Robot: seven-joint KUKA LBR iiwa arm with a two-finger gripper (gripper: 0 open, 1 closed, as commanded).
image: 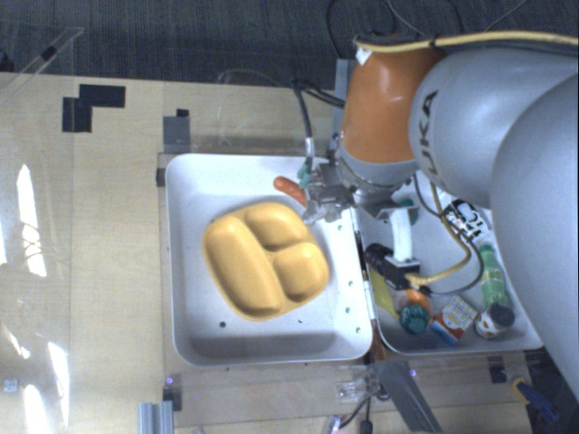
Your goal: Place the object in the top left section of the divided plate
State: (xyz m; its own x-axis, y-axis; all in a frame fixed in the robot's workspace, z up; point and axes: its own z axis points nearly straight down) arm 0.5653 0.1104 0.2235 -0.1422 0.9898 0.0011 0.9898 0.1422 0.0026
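Yellow plastic makes up the divided plate (265,259), which lies tilted near the middle of the left bin (190,242). It has three hollows: a long one along its left side and two smaller ones on its right, all bare.

At the far edge of that bin, close to its right corner, lies a small orange-red object (289,186), shaped like a little sausage or carrot. It rests on the white bin floor just beyond the plate's far rim, apart from the plate and outside every hollow. The gripper (318,197) sits right beside it, low over the bin's far right corner, its dark metal parts touching or nearly touching the object's right end. Whether the jaws are open, closed or pinching the object cannot be told from this angle, since the wrist hides them.

Above the gripper rises the arm's orange band (384,98), and the grey arm body (507,134) covers much of the right bin (389,328). Along that bin's near edge lies a clutter of small things: a teal lump (415,317), a green bottle (491,277), a round can (496,319), and a white upright piece (401,239) near the shared wall between the bins. Black cables (362,16) loop behind the arm over the pale wooden surface (81,242).
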